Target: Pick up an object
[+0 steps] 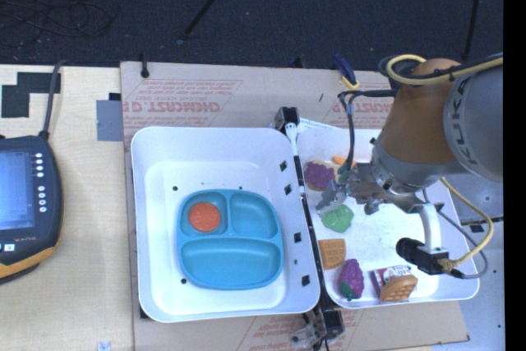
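My gripper [343, 195] hangs low over the left part of the right bin [374, 247], just above a green lumpy object [337, 218]. A purple object [318, 173] lies up and to the left of it, against the bin's left wall, and a small orange piece [339, 161] sits behind. Nearer the front lie a tan square [332, 251], a purple grape bunch [352, 278] and a waffle-like piece [399, 287]. The arm's grey and orange wrist [419, 136] covers the bin's back right.
The left bin [156, 177] holds a blue divided plate [238, 259] with an orange-red round item [205, 215] in its upper-left compartment. A teach pendant [20, 201] lies on the bench at far left. A black cable end [415, 252] dangles over the right bin.
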Robot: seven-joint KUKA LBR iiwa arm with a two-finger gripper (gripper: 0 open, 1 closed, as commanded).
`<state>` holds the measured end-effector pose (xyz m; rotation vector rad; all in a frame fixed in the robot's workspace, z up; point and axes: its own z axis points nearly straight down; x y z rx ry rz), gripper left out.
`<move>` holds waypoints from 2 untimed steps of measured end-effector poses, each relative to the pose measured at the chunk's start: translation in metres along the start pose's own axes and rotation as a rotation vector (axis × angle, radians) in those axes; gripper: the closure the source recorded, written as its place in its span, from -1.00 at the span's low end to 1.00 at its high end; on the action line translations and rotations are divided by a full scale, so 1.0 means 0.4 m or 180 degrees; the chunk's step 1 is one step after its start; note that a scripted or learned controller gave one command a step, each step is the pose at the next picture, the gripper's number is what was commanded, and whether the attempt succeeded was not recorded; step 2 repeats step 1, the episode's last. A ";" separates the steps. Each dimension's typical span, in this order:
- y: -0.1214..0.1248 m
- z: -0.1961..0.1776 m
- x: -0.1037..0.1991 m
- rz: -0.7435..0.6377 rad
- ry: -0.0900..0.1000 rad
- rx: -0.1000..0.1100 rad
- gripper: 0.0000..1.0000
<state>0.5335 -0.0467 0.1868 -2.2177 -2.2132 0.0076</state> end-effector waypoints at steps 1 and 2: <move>0.112 0.122 -0.098 0.0001 -0.0013 -0.0020 -1.00; 0.112 0.122 -0.098 0.0001 -0.0013 -0.0020 -1.00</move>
